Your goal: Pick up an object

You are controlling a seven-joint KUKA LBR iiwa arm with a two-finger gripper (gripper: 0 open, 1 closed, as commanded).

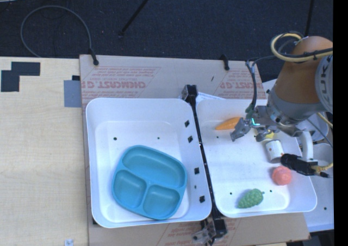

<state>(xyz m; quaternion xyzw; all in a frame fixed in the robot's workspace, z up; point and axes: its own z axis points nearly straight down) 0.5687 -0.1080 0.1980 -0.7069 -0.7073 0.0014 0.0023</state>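
My gripper [239,131] hangs low over the back left part of the right bin [261,209]. An orange carrot-shaped piece [226,124] lies just to the gripper's left, close against it, and I cannot tell if they touch. A pink-red ball [281,175] rests near the bin's right wall. A green bunch of grapes [250,198] lies near the front wall. Nothing shows as held.
The left bin [98,131] holds a blue divided plate [149,182] in its front half. A black divider [197,152] runs between the two bins. The grey arm with its orange band [302,76] comes in from the right, above the right bin's back corner.
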